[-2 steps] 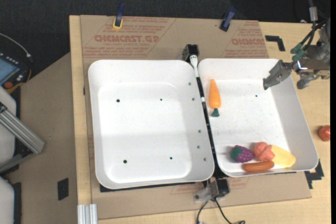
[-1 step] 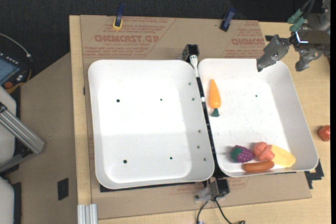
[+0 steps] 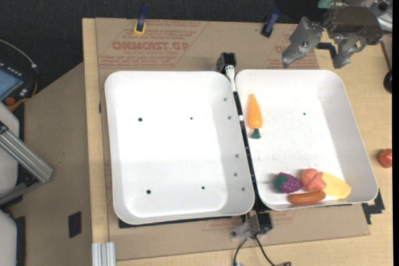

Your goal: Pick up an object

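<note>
The right bin holds an orange toy carrot near its left wall. A cluster lies in its near corner: purple grapes, a pink-orange lumpy piece, a yellow piece and a reddish sausage. My gripper hangs above the far edge of the right bin, fingers spread apart and open, nothing between them. It is well away from the carrot and the cluster.
The left bin sits beside the right one, with a black hinge strip between them. Both rest on a cardboard sheet with clips at the far edge. A small orange object lies outside the right bin on the bench.
</note>
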Controlling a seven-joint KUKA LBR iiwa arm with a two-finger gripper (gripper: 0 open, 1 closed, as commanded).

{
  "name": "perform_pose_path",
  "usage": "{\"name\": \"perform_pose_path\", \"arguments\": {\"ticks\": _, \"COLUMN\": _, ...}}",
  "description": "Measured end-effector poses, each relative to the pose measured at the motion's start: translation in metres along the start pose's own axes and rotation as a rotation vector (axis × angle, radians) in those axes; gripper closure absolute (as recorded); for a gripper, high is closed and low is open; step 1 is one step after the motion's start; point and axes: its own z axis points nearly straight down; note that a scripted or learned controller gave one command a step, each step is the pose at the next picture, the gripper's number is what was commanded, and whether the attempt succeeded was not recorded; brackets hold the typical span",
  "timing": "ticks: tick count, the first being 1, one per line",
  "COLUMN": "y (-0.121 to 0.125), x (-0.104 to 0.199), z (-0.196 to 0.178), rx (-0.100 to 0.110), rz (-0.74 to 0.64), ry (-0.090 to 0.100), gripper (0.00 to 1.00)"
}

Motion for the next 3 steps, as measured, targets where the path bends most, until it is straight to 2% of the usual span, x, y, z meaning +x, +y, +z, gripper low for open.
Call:
{"name": "perform_pose_path", "arguments": {"ticks": 1, "y": -0.003, "x": -0.015, "z": 0.143, "rx": 0.021, "rz": 0.011, "ry": -0.003, "gripper": 0.0}}
{"name": "perform_pose_path", "arguments": {"ticks": 2, "y": 0.0, "x": 0.023, "z": 0.028, "rx": -0.005, "rz": 0.003, "ry": 0.001, "gripper": 0.0}}
{"name": "perform_pose_path", "arguments": {"ticks": 3, "y": 0.001, "x": 0.091, "z": 0.003, "rx": 0.003, "rz": 0.003, "ry": 0.0, "gripper": 0.0}}
